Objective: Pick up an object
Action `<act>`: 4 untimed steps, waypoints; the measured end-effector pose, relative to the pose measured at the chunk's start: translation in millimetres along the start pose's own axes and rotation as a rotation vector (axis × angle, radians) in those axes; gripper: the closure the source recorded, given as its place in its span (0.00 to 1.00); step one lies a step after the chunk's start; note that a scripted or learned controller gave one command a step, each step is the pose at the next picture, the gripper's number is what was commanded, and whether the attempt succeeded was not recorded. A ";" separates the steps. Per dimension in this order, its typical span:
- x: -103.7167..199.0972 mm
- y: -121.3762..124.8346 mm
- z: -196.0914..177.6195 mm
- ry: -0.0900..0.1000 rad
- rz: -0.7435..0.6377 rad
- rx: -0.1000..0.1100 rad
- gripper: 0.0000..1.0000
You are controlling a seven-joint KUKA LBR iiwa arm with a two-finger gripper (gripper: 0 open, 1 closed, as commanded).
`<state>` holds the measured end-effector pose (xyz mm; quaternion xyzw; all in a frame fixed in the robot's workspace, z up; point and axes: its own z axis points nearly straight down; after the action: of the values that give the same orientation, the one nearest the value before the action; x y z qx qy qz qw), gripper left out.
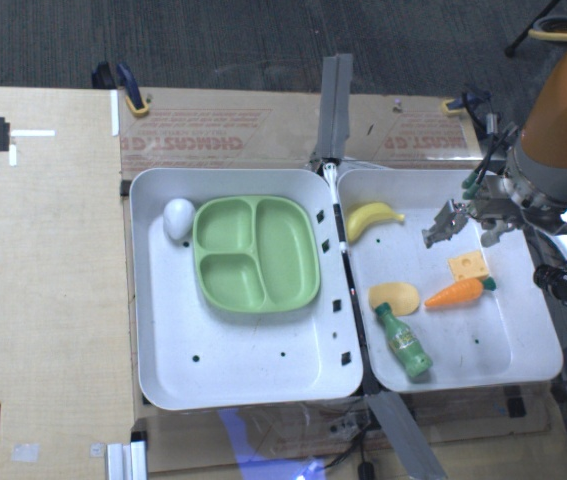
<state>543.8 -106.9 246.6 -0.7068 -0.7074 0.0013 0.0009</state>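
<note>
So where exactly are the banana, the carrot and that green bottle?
banana (371, 218), camera view, middle of its yellow curve.
carrot (453, 294), camera view, middle of its orange body.
green bottle (407, 347), camera view, on its label, mid-body.

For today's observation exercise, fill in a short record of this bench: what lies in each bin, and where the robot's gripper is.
left bin: green divided plate; white egg beside the plate's left rim
right bin: banana, cheese wedge, carrot, yellow potato-like piece, green bottle lying on its side
gripper: over the right bin's upper part, above the cheese wedge, with nothing seen between its fingers
arm: enters from the right
</note>
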 end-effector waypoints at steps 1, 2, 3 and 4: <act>-38.6 -33.8 144.7 0.000 -0.050 -0.003 0.00; 1.6 10.9 155.5 0.000 -0.082 -0.001 0.00; 3.4 76.9 155.1 0.000 -0.022 -0.001 0.00; -0.8 107.9 157.7 0.003 0.041 0.031 0.00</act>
<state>651.2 -107.7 88.6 -0.7211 -0.6926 0.0109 0.0127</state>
